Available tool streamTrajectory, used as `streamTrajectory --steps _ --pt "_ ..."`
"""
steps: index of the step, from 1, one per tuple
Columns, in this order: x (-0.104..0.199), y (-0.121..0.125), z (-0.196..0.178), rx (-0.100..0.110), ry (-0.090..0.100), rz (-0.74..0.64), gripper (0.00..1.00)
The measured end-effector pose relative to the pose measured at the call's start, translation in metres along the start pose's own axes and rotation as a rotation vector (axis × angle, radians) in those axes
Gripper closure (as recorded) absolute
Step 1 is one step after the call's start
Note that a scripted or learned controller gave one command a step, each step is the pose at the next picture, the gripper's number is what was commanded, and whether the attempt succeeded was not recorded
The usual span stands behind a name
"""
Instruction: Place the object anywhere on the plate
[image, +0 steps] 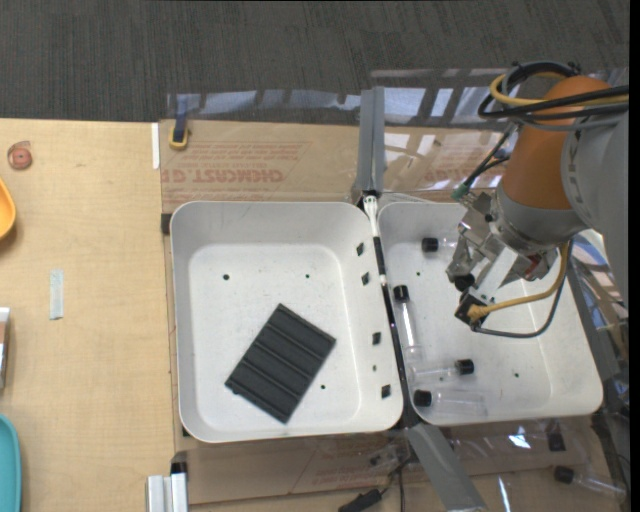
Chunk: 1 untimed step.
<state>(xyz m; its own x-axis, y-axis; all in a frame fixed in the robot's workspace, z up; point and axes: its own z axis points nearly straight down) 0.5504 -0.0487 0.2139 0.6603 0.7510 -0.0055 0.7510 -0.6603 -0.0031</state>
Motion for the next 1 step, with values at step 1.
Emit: streamTrajectory --steps 1 --pt "0.055 0.0046 -0.1252 -0.002 0.001 -0.317 1.0"
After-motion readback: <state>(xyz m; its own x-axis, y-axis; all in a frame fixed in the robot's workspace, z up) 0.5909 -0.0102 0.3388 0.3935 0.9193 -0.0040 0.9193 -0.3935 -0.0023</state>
